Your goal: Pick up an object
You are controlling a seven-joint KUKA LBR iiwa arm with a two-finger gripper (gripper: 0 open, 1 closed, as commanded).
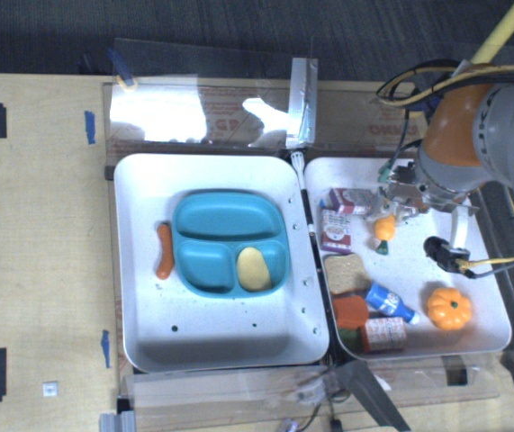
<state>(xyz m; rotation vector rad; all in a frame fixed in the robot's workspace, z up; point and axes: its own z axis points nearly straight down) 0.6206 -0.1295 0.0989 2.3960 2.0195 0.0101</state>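
My gripper [390, 212] hangs over the upper middle of the right bin [495, 327], under the grey wrist with its orange band. A small orange-yellow object with a green tip [383, 231] lies or hangs right at the gripper's lower end; whether it is touching the gripper is unclear. Around it in the same bin are a red and white packet [336, 226], a slice of bread [346, 273], a blue bottle [390, 301], a red-labelled can [383, 334], a red block [350, 312] and an orange pumpkin [449, 307].
The left bin [139, 241] holds a blue divided plate [225, 219] with a yellow potato-like item [253, 268] in its lower right compartment. An orange sausage-shaped item [164, 250] lies left of the plate. A black cable end [444, 252] hangs right of the gripper.
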